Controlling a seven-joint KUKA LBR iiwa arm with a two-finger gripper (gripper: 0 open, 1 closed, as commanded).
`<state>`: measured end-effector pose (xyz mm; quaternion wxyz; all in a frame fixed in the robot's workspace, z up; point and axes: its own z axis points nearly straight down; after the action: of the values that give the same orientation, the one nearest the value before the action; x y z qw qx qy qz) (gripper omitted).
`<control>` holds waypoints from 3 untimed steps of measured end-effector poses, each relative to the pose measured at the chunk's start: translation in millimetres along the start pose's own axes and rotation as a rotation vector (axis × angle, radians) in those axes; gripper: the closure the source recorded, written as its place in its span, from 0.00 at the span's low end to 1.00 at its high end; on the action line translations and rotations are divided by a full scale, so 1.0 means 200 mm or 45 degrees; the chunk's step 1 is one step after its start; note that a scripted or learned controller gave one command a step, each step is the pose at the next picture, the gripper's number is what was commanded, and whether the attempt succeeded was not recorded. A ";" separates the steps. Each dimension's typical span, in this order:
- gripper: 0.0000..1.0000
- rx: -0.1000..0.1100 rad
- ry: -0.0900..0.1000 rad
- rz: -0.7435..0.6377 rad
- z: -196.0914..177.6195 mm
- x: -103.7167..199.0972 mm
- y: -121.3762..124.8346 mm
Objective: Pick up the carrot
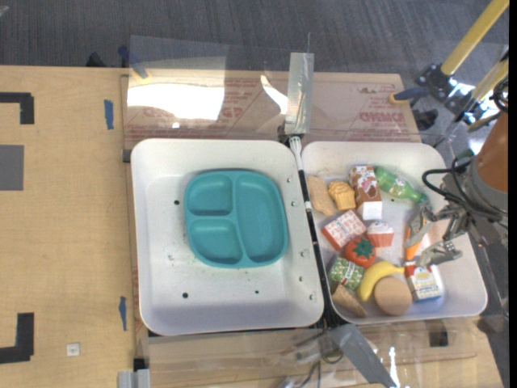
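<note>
Carrot [414, 249] is what I am after, and from the camera above the bench I see it as a small orange sliver in the right bin [472, 297], near that bin's right side, just above a little carton [425, 284] and right of a banana [374, 280]. My pincer [436, 234] hangs low over that same spot, its metal parts crossing the orange piece. I cannot tell from here whether it is wide or narrow, nor whether anything sits in it, so I will not claim a hold.

Around the carrot the bin is crowded: a tomato [360, 251], a cupcake [380, 234], a red-and-white box [344, 228], a green bottle [397, 184], a round tan piece [393, 297]. The left bin [153, 217] bears a teal divided plate [237, 217], well apart from all this.

My worry, judging from how things lie: the carrot is thin and lies close to the carton, so closing could catch the carton's edge instead, or pinch only the carrot's tip and let it slip out on the lift. Coming down slightly off could also shove it under its neighbours.

As for writing, faint reddish print shows on the clear sheet [355, 103] behind the bins, too washed out by glare for me to read. The cartons carry coloured labels, too small to make out.
</note>
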<state>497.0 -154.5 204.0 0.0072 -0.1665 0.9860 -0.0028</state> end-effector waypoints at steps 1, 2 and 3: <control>0.00 -0.008 0.010 0.000 0.02 0.01 0.01; 0.00 0.001 -0.003 -0.193 0.52 -0.15 -0.11; 1.00 0.002 -0.007 -0.194 0.46 -0.16 -0.11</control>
<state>535.8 -164.7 112.5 0.0097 -0.2412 0.9704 -0.0037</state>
